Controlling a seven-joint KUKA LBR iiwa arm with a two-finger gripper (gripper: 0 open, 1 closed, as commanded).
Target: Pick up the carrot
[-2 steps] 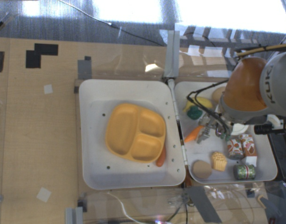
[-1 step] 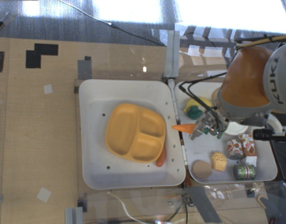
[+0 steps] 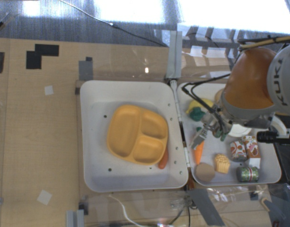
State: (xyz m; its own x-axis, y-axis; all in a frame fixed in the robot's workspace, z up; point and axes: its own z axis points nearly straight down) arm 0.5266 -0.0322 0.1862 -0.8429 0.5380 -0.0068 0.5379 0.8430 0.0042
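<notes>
The carrot (image 3: 198, 154) is a short orange piece lying in the right bin (image 3: 272, 176), close to that bin's left wall. My gripper (image 3: 200, 138) hangs directly over the carrot's upper end, touching it or nearly so. The grey arm with its orange band (image 3: 251, 82) reaches in from the right and hides much of the bin's far half. The view does not show the carrot lifted off the bin floor.
Around the carrot lie a brown round piece (image 3: 205, 172), a corn cob (image 3: 222, 163), two red-patterned cans (image 3: 244, 150), a green can (image 3: 248, 174) and a green item (image 3: 197, 113). The left bin (image 3: 95, 141) holds a yellow divided tray (image 3: 137, 134) with an orange-red piece (image 3: 162, 161) at its edge.
</notes>
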